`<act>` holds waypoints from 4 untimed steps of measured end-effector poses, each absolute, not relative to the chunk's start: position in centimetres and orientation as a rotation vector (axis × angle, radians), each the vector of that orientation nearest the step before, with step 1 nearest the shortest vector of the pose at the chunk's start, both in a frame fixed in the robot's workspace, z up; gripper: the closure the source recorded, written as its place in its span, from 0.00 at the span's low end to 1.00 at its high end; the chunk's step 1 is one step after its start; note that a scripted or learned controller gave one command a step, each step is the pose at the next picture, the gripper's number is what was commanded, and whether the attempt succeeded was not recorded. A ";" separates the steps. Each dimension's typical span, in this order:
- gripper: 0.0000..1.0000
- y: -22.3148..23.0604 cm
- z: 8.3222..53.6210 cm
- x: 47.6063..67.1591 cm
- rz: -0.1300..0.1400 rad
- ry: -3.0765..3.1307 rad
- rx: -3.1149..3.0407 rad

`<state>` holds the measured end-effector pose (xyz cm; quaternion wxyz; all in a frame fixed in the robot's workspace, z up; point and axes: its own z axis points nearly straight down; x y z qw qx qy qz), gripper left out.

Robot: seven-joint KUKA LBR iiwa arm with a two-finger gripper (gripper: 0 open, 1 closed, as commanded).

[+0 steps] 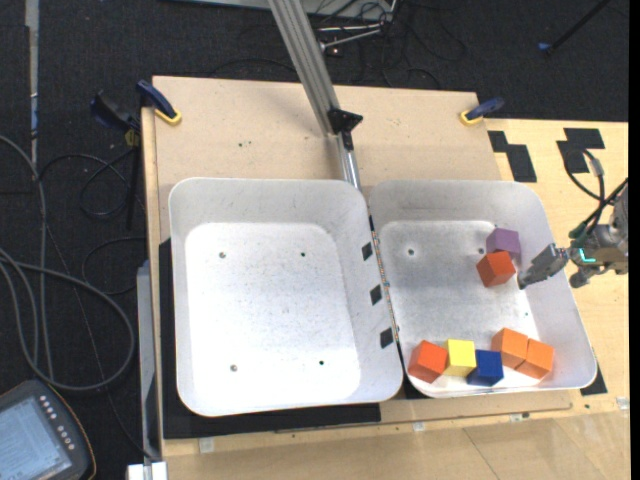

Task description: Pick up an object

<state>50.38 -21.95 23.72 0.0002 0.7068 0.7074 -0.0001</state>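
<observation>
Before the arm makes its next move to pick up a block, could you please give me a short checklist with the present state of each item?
1. Blocks present in the right white bin: ok, seven show.
2. Gripper over the right bin's rim, near the orange cube: ok.
3. Nothing between the fingers: cannot tell.
4. Orange cube free of neighbours: not ok, the purple cube sits close behind it, perhaps touching.
5. Front row separable: not ok, the orange, yellow cube and blue cube are bunched together.
6. Left white bin out of the arm's way: ok.
</observation>
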 end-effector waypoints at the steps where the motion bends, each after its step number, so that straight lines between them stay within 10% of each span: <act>1: 0.00 -21.8 19.3 50.9 -0.003 2.224 2.224; 3: 0.00 -21.5 9.4 50.2 -0.001 2.220 2.222; 4: 1.00 -21.5 10.6 50.4 0.003 2.219 2.220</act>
